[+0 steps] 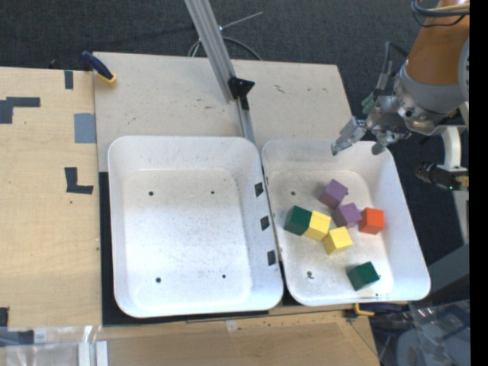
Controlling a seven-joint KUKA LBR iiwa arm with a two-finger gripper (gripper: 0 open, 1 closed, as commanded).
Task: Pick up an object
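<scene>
Hand point(358, 139) spread and holding nothing, above the far edge of the right bin point(402, 204).

Its two fingers stand apart, one toward 9 o'clock and one toward 3 o'clock, with nothing between them, and below them lies the bin's white rim. Toward 6 o'clock from the hand, on the bin floor, sits a cluster of blocks: a purple block point(333, 193), a second purple block point(349, 214) just beside an orange block point(372, 220), then a green block point(297, 220) touching a yellow block point(318, 225), with another yellow block point(338, 239) close by. A second green block point(364, 274) lies apart, nearer the bin's near edge. At 9 o'clock from all this is the left bin point(122, 204), and both bins rest on the surface point(152, 97).
</scene>
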